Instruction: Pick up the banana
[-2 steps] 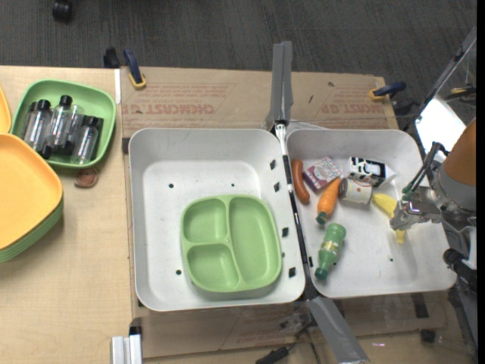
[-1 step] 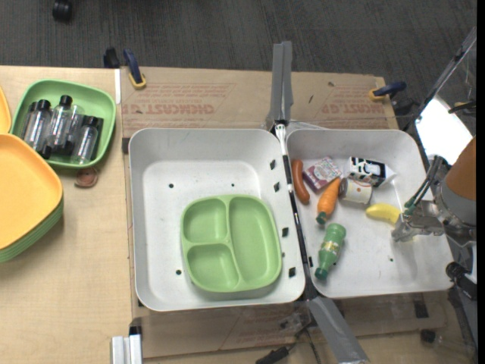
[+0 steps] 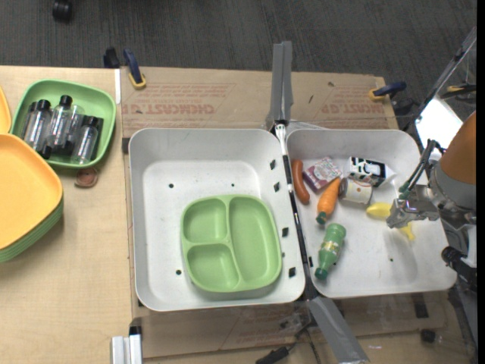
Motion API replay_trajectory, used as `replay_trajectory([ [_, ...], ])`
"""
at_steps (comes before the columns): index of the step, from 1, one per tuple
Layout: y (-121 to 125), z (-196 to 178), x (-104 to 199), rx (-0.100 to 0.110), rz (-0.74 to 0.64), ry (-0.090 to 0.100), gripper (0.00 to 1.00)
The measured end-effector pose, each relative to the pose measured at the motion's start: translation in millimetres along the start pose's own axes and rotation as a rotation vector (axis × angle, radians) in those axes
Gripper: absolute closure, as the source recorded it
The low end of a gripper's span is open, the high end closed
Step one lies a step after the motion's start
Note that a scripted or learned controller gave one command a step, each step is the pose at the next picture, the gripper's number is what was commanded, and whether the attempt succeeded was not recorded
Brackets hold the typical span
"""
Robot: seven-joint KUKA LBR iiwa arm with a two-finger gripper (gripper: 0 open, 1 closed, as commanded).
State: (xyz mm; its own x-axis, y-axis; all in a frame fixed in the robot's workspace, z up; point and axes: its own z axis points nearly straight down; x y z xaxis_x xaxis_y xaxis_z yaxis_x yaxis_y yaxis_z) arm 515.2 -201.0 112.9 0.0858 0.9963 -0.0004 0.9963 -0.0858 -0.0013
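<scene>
Okay, from the overhead camera I see the grey arm's two-finger gripper [image 3: 403,212] low over the right white shallow bin [image 3: 379,275], reaching in from the right edge. I cannot tell its state from this angle; the metal parts blur together. The yellow plastic banana [image 3: 379,210] lies in that right bin, near the right wall, with the gripper right at its right end; touching or just beside, I can't say. A second bit of yellow [image 3: 409,233] shows just below the gripper, possibly the same banana, unclear.

Same bin, left of the banana: a small tan can on its side [image 3: 356,192], an orange toy carrot [image 3: 327,199] tilted, a red-orange sausage-shaped toy [image 3: 301,182] along the left wall, a pink packet [image 3: 321,173], a black-and-white carton [image 3: 367,169] near the back, and a green toy bottle [image 3: 329,249] lying toward the front.

The left white bin [image 3: 151,203] holds a light green three-compartment tray [image 3: 231,243]. On the wooden bench, far left, a green square dish [image 3: 98,101] holds clear vials with black caps [image 3: 61,127], beside stacked orange plates [image 3: 26,203].
</scene>
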Motion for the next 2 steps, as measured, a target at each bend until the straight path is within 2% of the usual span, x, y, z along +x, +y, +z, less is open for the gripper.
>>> replay_trajectory([
  [1, -8.6, 22.5, 47.1, 0.003, -0.014, 0.0, 1.0],
  [2, 19.8, -2.3, 24.8, 0.001, -0.056, -0.001, 1.0],
])
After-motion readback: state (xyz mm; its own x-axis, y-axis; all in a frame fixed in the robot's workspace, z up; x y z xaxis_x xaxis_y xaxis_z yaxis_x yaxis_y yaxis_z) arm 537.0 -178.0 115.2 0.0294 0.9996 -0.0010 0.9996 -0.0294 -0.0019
